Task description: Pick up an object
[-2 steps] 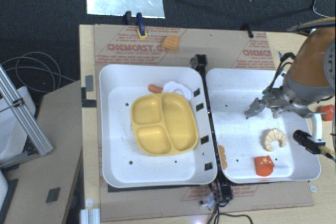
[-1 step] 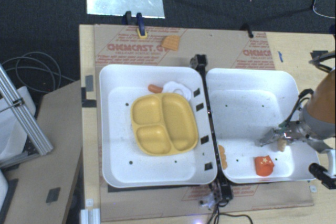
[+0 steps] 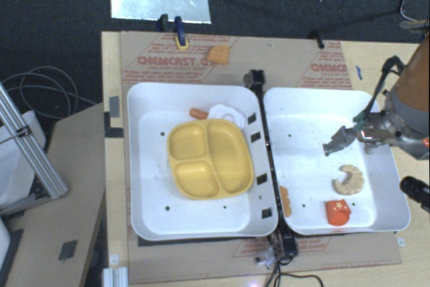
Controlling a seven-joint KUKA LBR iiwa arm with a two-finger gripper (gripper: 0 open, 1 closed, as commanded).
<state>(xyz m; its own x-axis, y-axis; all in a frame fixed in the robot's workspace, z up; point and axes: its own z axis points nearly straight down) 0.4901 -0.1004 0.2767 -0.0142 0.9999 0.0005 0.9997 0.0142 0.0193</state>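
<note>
Camera view: the gripper (image 3: 334,144) hangs over the right bin (image 3: 302,111), whether spread or together I cannot tell; a croissant (image 3: 349,179) and red piece (image 3: 338,212) lie near that bin's front-right corner.

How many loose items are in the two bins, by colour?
Yellow: 1, the divided tray in the left bin
White: 1, a small item behind the tray
Orange: 2, a sausage-like piece in the left bin, a flat piece at the right bin's left edge
Tan: 1, the croissant
Red: 1, a block
Total: 6
</note>
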